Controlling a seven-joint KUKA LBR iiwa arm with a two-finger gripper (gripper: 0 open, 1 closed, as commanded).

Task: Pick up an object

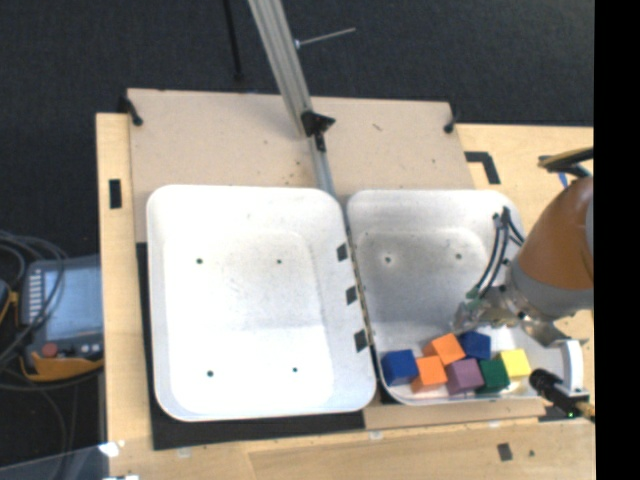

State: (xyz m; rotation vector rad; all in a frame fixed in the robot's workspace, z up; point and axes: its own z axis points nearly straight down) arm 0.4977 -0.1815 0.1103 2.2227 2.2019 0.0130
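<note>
Altogether seven blocks bunched in near corner of right bin (pixel 420 218): two blue blocks (pixel 399 365), two orange blocks (pixel 432 370), one purple block (pixel 464 375), one green block (pixel 493 373), one yellow block (pixel 515 362); gripper (pixel 487 313) just above, grip state impossible to tell

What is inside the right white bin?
In the right white bin, small coloured blocks cluster in the near corner: blue, orange, purple, green, yellow. The arm covers the far-right part.
</note>
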